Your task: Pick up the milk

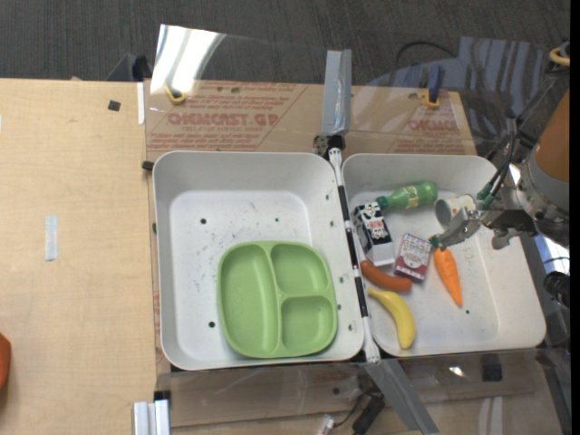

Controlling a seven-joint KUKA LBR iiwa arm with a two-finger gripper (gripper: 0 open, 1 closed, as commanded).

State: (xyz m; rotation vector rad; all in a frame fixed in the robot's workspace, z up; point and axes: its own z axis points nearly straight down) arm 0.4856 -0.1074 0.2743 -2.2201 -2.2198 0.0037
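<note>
The milk [372, 227], a small black-and-white carton, is seen lying in the right bin [507, 329], close to that bin's left wall and apart from the gripper. The left bin [181, 243] is occupied by a green divided plate [276, 298], set toward its near side. The grey arm [535, 193] is seen entering from the right, over the right bin's far right part. A green bottle [408, 196] is laid on its side just beyond the milk. A yellow banana [397, 315] and a red sausage [385, 279] are noted nearer the front, then an orange carrot [448, 276] and a small red-and-white carton [413, 256]. The gripper [456, 232] is held just above the carrot's top; the jaws appear spread, with nothing between them.
</note>
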